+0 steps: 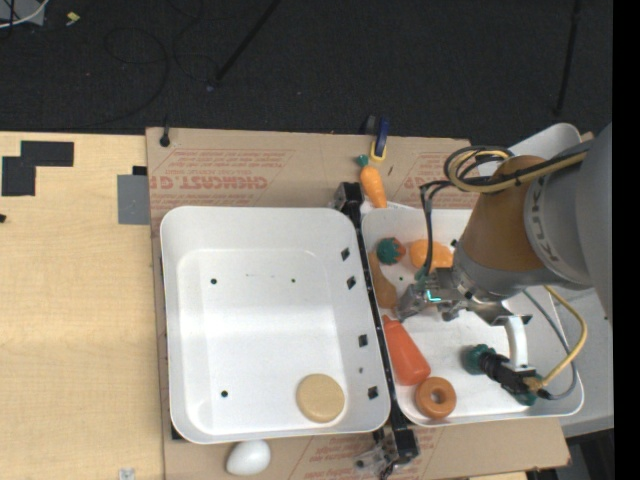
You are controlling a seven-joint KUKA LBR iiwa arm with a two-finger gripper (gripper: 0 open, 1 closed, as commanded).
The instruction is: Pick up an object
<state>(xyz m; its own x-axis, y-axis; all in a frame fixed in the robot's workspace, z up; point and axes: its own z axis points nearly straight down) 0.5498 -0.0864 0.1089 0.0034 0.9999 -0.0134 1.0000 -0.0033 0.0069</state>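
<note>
My gripper (418,301) is low in the right bin (560,398), near its left wall, with the grey arm and orange wrist band (505,233) above it. Just below it lies a red-orange cylinder (404,353). A brown piece (384,288) sits right beside it on the left. Further back are a teal and orange ball (388,252) and an orange object (432,256). An orange-brown ring (436,397) rests near the front wall, and a dark green object (492,362) lies to the ring's right. I see nothing lifted by the gripper.
The left bin (200,268) holds a tan round disc (320,398) near its front right corner. An orange carrot-like piece (373,186) and a blue and yellow clip (379,145) lie on the cardboard behind the bins. A white egg shape (248,457) sits in front of the left bin.
</note>
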